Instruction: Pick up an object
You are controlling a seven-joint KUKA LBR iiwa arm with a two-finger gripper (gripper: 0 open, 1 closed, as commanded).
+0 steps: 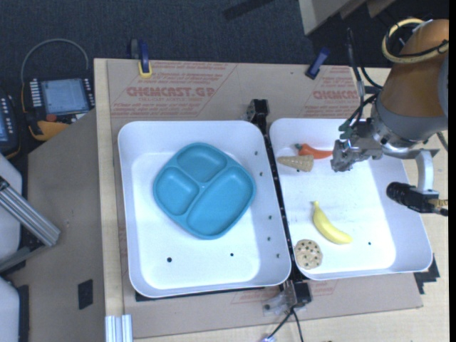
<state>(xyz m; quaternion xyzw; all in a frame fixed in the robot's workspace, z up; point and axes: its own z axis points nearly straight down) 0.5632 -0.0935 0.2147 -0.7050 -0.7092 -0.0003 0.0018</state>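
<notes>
1 banana (331,226) | 1 cookie (308,253) | 1 carrot (313,150) | 1 plate (204,189) | hand (342,158) grip state unclear, possibly empty

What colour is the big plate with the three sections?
The plate is light blue all over, plain to see in the camera view, in the left bin.

Two bins (135,191) (399,262), one plate (204,189), banana (330,226), cookie (308,254), carrot (313,150), cone (296,163).

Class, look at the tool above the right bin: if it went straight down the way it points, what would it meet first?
Probably the right bin's bare white floor, just right of the carrot; depth is unclear.
</notes>
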